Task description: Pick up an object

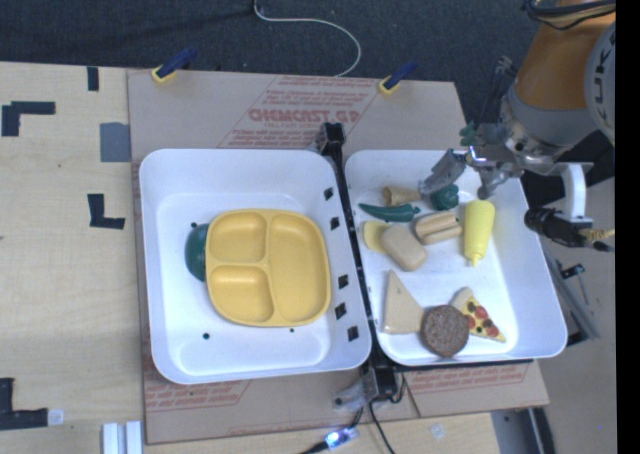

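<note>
fingers (pixel 466 176) spread above the green pepper (pixel 388 211), bread roll (pixel 436 227) and yellow bottle (pixel 478 230)

Grey arm (pixel 575 62) at upper right with a broad orange band, ending in a metallic, dark-cabled gripper (pixel 465 182).

The gripper (pixel 462 174) hangs over the upper part of the right bin (pixel 540 282), fingers spread, above toy foods: a green pepper (pixel 388 211), a yellow bottle (pixel 478 230), a pizza slice (pixel 478 317) and a brown patty (pixel 444 330). The left bin (pixel 165 272) contains a yellow divided plate (pixel 267 267).
</note>
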You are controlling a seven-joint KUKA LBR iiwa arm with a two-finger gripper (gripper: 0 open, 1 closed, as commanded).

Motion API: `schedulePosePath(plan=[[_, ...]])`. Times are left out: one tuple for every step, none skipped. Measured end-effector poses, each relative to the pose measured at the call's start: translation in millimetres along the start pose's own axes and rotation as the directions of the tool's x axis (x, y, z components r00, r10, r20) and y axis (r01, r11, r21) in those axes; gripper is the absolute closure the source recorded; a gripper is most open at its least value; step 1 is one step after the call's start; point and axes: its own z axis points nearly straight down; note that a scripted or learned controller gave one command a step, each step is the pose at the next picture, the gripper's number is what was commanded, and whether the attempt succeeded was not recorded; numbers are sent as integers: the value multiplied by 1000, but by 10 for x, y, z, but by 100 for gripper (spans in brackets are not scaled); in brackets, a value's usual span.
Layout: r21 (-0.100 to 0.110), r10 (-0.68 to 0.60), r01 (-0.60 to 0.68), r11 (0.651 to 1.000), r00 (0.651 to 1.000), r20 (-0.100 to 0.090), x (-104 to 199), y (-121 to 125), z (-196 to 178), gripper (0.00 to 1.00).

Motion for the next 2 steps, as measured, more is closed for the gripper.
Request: schedulePosePath(plan=[[-14, -3, 3, 1000, 1000, 2, 2, 23, -77, 0], [-9, -4, 4, 1000, 1000, 1, 67, 46, 380, 0]])
